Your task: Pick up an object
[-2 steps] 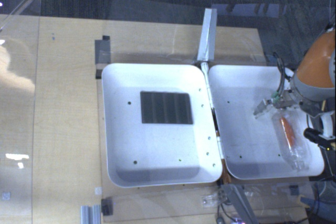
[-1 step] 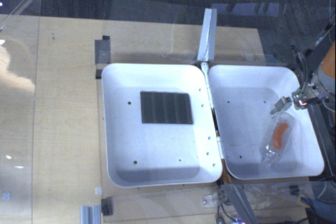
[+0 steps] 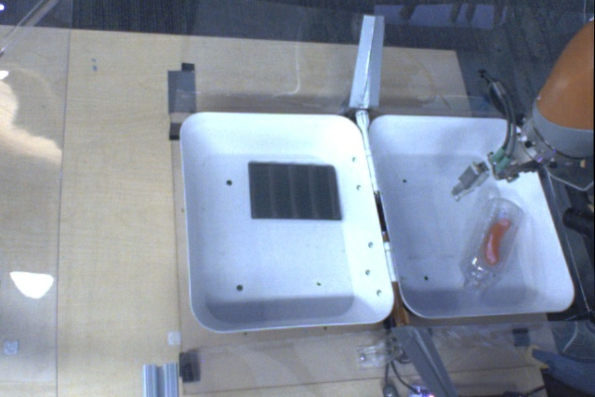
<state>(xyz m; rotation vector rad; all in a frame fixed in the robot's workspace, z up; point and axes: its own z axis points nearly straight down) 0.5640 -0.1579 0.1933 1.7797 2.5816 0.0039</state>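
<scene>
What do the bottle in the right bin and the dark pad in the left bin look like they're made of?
Bottle: probably clear glossy plastic; the white right bin shows through it, with an orange piece inside. Dark pad: matte, ribbed, perhaps rubber or foam; the look leaves it open. It lies flat in the left bin.

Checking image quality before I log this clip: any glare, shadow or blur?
Camera view: bright glare patches on the bench at left; soft shadow along the left bin's near wall; the gripper looks slightly blurred; the clear bottle stays readable.
</scene>
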